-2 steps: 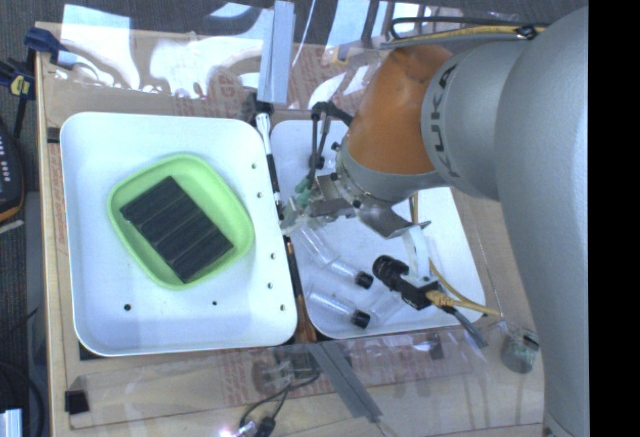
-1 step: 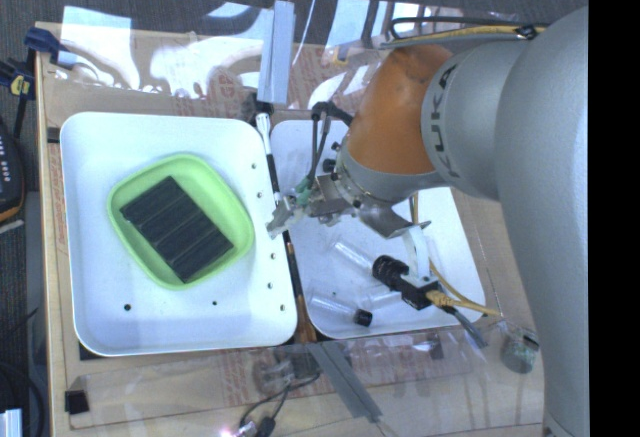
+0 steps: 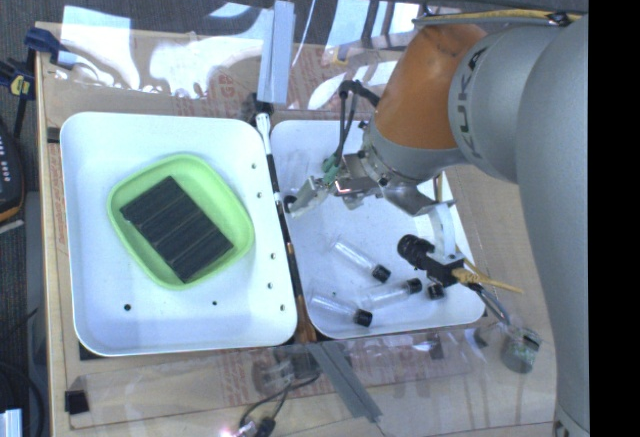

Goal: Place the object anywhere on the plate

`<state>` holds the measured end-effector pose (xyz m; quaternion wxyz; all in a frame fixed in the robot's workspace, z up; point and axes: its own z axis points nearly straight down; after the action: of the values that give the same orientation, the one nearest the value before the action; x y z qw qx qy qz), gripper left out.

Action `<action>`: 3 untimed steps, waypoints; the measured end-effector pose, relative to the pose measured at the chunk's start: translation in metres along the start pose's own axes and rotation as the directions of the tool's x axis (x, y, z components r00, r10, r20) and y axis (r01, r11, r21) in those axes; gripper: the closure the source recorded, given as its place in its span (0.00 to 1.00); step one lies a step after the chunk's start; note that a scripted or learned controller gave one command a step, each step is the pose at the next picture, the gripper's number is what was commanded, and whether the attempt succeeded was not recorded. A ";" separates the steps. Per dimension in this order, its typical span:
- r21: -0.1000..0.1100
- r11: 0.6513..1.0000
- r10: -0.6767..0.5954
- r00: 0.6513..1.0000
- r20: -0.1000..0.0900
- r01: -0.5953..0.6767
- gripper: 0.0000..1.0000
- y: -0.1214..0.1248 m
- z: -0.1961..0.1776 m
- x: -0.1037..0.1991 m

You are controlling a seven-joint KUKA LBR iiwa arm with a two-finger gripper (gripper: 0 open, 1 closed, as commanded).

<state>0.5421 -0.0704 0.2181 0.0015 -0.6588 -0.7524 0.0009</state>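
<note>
Worktop (image 3: 150, 385): two white bins. Left bin (image 3: 90, 315): green plate (image 3: 135, 190) under dark slab (image 3: 175, 228). Right bin (image 3: 325, 150): clear tubes (image 3: 360, 260); arm (image 3: 470, 95) hides far corner. Tool (image 3: 312, 193) grip state unreadable.

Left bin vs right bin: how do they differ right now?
The left bin holds a green plate bearing a dark ribbed slab; the right bin holds scattered clear tubes with black caps. The arm hangs over the right bin, not the left bin. Both are shallow and white, side by side.
</note>
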 end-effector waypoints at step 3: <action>-0.002 0.999 0.040 0.999 0.000 -0.040 0.00 -0.004 -0.026 -0.137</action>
<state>0.5567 -0.2068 0.2439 0.0007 -0.6736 -0.7391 0.0003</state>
